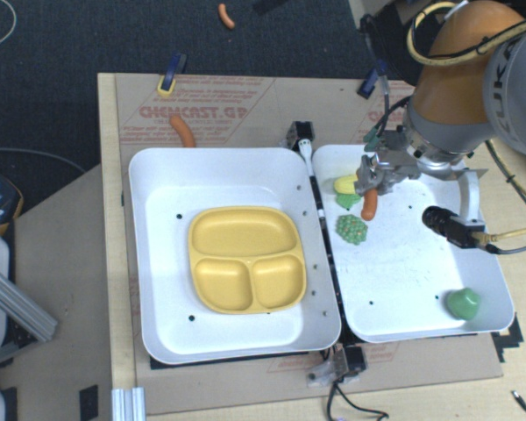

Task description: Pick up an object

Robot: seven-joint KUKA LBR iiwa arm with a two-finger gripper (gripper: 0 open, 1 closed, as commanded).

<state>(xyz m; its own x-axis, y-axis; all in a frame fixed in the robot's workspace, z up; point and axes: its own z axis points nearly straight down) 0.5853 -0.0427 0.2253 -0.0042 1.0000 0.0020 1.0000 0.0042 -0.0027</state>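
1. Two white bins side by side in the camera view. The left bin has a yellow divided plate sitting in the middle of it. The right bin is where the loose stuff is.
2. The gripper is at the upper left of the right bin, close to the wall between the bins. Honestly can't tell if it's open or closed from this angle, since the wrist hardware covers it.
3. Right under it is a small orange piece, lying roughly upright in the picture, its top end meeting the gripper. My guess is that's the target. Whether it's actually gripped or just lying below, I can't say.
4. Neighbours are tight: a yellow piece just beside the gripper on the wall side, and a knobbly green piece just beside the orange one's lower end. A round green piece sits well apart, in the near right corner.
5. How I'd do it well:
   - come straight down and centre on the orange piece's middle
   - close across its narrow width, not along its length
   - keep clear of the yellow one, so it isn't pinched too
   - lift slowly and straight up, since a small rounded thing could squirt out sideways
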